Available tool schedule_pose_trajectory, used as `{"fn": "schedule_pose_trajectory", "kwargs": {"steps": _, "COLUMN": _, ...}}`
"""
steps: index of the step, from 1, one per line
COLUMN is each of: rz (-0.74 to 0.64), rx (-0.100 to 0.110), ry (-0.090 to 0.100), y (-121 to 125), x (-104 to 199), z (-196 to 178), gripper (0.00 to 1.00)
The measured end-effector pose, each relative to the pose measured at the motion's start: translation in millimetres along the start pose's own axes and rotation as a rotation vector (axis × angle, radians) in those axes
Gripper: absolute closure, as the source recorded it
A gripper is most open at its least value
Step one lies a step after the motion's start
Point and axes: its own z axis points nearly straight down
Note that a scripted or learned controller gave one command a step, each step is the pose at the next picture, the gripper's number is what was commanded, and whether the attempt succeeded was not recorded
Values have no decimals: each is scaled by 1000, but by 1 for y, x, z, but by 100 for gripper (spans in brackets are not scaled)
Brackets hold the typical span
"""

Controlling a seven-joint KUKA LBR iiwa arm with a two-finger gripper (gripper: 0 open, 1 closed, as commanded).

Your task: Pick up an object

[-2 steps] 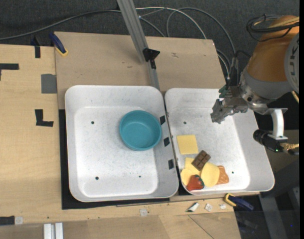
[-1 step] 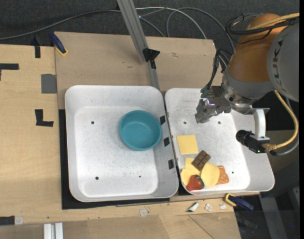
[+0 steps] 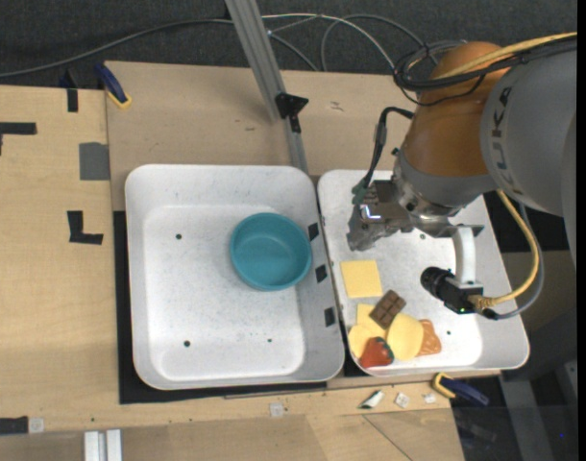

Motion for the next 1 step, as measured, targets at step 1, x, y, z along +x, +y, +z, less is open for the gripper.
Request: {"fn": "schedule_pose_trajectory", "kwargs": {"steps": 1, "rz": -1, "rx": 0, "ry": 0, "y": 0, "x": 45, "z": 3, "gripper": 100}}
